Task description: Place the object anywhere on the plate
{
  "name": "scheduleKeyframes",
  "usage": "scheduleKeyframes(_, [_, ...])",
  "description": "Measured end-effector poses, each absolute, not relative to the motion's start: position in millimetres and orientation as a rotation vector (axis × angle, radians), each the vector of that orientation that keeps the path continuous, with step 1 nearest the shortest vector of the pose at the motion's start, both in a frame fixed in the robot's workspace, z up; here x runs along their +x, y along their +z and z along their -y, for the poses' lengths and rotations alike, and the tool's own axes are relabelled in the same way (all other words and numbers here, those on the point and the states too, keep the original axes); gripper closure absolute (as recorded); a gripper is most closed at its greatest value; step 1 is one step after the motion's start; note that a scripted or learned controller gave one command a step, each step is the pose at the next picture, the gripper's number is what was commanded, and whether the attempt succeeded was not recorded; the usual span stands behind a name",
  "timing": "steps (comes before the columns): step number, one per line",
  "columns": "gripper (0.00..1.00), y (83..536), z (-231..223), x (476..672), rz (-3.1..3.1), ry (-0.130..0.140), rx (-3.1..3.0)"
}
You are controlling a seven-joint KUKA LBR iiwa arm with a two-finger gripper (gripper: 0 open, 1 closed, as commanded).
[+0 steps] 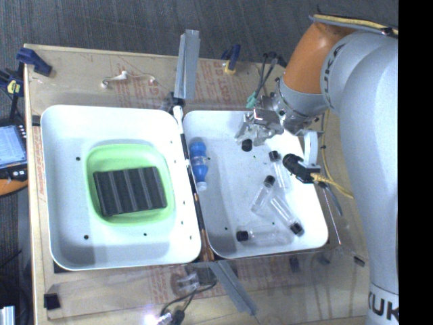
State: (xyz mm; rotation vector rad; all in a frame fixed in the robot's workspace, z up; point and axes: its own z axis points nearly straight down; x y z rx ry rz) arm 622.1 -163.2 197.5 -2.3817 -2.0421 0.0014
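Two bins: you have the claw low over the far end of the right bin, with the left bin well off to its far side.
Claw state: you cannot tell whether it is open or closed, or gripping anything; the metal parts blur together.
Plate: the green plate sits in the left bin, well apart from the claw, with a dark ridged insert on it.
Objects: clear vials with black caps lie scattered just below the claw; a blue-capped bottle rests beside it, against the bin's inner wall.
Task's thing: likely one of these, all in the right bin.
Why so: the claw seems placed to pick here.
Hidden: the arm covers the bin's right rim.
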Motion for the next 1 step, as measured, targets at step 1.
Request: scheduleKeyframes(1, [0.00,197.6,163.2,622.1,2.042,0.001,-2.382])
